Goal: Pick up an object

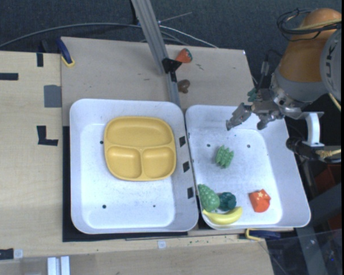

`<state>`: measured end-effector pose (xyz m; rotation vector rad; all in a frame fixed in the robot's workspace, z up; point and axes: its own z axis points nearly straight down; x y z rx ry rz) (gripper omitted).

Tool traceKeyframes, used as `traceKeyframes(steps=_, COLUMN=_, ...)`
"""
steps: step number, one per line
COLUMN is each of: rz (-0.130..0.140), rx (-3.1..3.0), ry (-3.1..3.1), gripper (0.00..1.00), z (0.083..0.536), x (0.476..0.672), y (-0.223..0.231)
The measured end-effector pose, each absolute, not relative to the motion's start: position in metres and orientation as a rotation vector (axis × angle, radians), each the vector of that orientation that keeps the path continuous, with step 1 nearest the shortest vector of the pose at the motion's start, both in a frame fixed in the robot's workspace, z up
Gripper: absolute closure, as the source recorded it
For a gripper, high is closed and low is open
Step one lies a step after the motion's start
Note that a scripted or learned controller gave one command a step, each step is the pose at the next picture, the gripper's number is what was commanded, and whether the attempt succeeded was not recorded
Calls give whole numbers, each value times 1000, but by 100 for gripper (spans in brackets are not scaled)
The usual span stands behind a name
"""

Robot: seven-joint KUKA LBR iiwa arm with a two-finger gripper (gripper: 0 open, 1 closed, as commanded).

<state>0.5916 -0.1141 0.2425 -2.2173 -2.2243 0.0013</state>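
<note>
over the far edge of the right bin (pixel 275 148), the jaws (pixel 247 121) hang spread apart with two dark fingers splayed and nothing between them. grey arm (pixel 301 67) with orange band comes in from the right side of that bin. no contact with any object visible.

inside the right bin, a small green knobbly toy (pixel 223 156) lies near the middle, just below the jaws in the picture and apart from them. a red toy piece (pixel 260 200) sits near the bin's near right corner, well apart from the green knobbly toy. at the bin's near left corner a cluster: a green broccoli-like toy (pixel 208 197), a dark teal piece (pixel 227 200) just beside it, and a yellow banana (pixel 225 215) curved along the bin's near rim, touching or nearly touching both, hard to tell which.

left of the right bin, the left bin (pixel 92 211) holds a yellow three-compartment plate (pixel 140 148) in its far half, flat.

both bins sit side by side on the counter (pixel 114 67). a grey pole (pixel 152 27) slants up from the counter behind the bins.
</note>
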Motion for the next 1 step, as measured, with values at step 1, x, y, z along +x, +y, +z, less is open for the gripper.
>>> traceKeyframes(steps=1, rz=1, rx=-2217, ry=-2224, gripper=0, z=243, x=592, y=-114)
